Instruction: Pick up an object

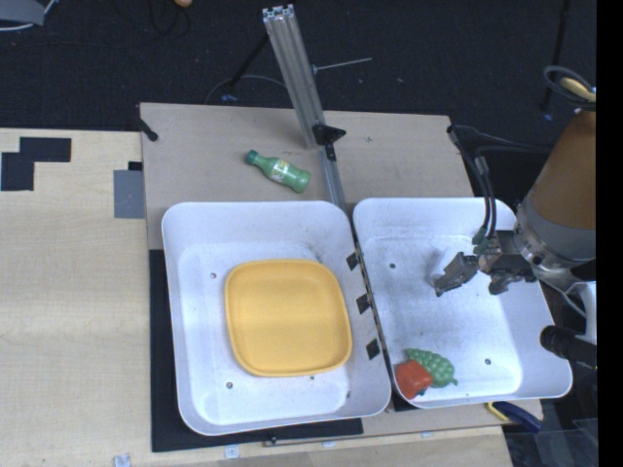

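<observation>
On the counter [88,290], two shallow white bins sit side by side. The left bin [195,251] holds a square yellow plate [287,316] lying flat near its middle. The right bin [409,227] has the grey arm [565,202] reaching in from the right, its gripper [479,272] hanging over the bin's middle; its dark fingers look spread apart with nothing between them. In that bin's near left corner lies a small toy of red and green parts [423,372], well apart from the gripper. Behind the bins, on the counter's bare board, a small green bottle [277,170] lies on its side, just beside a slanting metal post [297,66].
</observation>
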Robot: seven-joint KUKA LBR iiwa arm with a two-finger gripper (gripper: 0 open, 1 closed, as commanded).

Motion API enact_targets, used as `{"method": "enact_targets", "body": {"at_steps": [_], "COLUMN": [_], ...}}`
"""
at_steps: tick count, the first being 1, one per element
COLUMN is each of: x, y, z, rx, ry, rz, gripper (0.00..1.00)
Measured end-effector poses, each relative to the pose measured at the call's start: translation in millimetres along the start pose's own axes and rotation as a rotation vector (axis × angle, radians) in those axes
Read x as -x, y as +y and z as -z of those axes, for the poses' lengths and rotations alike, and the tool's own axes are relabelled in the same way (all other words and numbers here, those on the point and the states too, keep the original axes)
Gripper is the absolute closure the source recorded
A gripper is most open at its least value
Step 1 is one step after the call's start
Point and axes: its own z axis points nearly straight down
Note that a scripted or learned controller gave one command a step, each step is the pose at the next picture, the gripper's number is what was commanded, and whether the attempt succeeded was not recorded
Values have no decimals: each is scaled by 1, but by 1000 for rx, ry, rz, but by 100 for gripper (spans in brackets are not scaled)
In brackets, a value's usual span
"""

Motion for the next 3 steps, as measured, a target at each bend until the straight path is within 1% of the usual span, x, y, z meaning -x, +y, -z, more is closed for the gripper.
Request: {"method": "enact_targets", "body": {"at_steps": [1,2,3], "x": [0,1,1], "y": [9,6,5], "z": [-53,-116,-168], "rx": [-4,-5,-4], "ry": [0,0,0], "rz": [0,0,0], "gripper": [0,0,0]}}
